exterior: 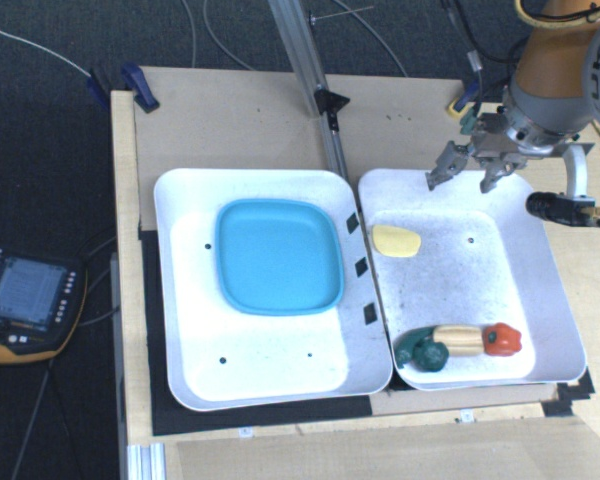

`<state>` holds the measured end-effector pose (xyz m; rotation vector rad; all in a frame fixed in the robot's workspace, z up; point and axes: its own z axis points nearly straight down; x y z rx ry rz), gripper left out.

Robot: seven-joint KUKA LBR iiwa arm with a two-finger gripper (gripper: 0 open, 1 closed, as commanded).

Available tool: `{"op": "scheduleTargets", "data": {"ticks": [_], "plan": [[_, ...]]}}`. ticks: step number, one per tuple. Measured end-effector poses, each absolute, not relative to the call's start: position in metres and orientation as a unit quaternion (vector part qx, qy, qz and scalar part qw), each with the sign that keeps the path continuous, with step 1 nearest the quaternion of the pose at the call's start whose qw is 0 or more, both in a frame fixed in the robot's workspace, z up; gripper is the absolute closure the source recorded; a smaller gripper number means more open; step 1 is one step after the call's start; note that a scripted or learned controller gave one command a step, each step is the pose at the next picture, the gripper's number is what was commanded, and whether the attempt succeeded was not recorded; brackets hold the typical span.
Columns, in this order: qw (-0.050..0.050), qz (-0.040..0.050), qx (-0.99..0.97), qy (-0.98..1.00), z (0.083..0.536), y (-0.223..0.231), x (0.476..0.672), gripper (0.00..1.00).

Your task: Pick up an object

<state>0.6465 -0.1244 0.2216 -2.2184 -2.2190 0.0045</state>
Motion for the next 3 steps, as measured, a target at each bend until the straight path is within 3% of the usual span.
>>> {"op": "scheduleTargets", "data": {"ticks": [2,3], "plan": [[0.002,0.0012,-0.707,-0.707,0.117,-0.123,0.645,0.0],[-0.001,-0.0007,-0.707,-0.707,0.131,-0.123,0.647,1.0]]}}
